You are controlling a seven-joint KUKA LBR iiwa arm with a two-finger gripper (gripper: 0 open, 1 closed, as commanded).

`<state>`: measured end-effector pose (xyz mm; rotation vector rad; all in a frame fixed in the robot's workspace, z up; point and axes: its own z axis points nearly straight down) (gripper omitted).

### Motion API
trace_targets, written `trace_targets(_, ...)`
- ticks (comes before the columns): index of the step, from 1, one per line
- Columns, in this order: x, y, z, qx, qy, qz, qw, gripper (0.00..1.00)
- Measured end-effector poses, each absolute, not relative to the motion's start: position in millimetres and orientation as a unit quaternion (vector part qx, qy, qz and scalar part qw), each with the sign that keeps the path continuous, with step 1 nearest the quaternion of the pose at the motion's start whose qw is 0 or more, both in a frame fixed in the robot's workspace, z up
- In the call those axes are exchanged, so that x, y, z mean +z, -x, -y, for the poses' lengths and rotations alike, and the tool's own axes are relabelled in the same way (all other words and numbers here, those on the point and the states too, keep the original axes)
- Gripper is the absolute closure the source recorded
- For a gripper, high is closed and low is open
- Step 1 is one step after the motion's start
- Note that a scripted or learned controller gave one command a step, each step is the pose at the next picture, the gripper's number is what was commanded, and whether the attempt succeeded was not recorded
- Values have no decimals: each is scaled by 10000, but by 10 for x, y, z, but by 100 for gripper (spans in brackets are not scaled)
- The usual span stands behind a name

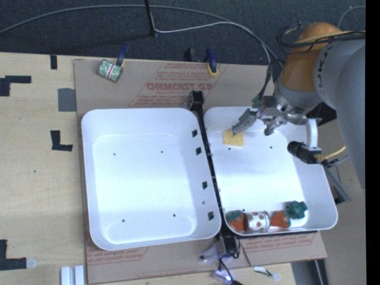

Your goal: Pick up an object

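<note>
Your pincer [256, 122] sits low in the right-hand shallow white plastic bin [309, 186], fingers spread and holding nothing; one fingertip nearly reaches the small yellow foam block [234, 138], presumably lining up a grasp; the bin's far wall crowds that corner; small red, white and green toys [264, 218] lie well apart along the near rim.

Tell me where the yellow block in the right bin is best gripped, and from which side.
Probably from straight above, closing across two opposite flat sides of the yellow block. It lies flat on the right bin floor near the far wall, with bare floor around it. The gripper is right beside it.
</note>
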<state>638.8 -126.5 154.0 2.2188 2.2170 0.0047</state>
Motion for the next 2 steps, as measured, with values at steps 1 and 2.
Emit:
trace_targets(1, 938, -6667, 1248, -19, -7206, -6933, -24, 0)
trace_targets(2, 849, -6436, 1047, -1, -7068, -7074, 3, 0)
